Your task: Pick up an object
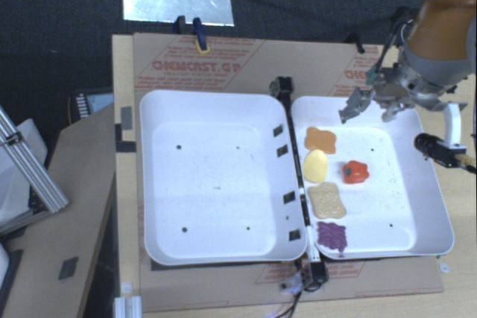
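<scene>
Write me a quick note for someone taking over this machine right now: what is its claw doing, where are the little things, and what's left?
Gripper: open, holding nothing, above the right bin's far edge.
Things, all in the right bin near the divider: orange piece, yellow piece, red pepper-like toy, beige piece, purple piece.
Done: nothing picked.
Left: descend on one item, close, lift.

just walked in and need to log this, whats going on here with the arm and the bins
A grey and orange robot arm reaches in over the far edge of the right bin, its tool open above the bin and holding nothing. Five small items lie along that bin's left side: an orange piece, a yellow one, a red one, a beige one and a purple one. No pick has been made yet.
</scene>
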{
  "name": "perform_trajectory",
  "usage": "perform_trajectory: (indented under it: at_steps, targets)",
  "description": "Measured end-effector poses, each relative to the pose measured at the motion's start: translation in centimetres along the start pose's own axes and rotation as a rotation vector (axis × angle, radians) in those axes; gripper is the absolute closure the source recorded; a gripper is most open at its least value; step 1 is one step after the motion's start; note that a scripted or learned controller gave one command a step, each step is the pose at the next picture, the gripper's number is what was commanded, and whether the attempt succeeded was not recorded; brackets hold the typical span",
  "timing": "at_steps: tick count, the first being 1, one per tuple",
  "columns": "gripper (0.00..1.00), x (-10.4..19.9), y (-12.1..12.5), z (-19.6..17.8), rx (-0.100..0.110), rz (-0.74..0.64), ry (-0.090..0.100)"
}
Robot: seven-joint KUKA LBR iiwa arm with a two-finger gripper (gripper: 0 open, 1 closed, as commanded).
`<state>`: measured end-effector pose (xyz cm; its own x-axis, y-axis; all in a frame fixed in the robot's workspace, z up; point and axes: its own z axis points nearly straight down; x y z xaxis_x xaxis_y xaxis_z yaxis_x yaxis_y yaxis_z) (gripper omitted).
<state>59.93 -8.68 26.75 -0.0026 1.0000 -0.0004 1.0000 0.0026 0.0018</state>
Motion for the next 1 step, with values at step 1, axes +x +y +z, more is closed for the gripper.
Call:
perform_trajectory:
  at_steps: [1]
  targets:
    - [1.0, 0.01, 0.09, -1.14, -0.003, -0.002, 0.0]
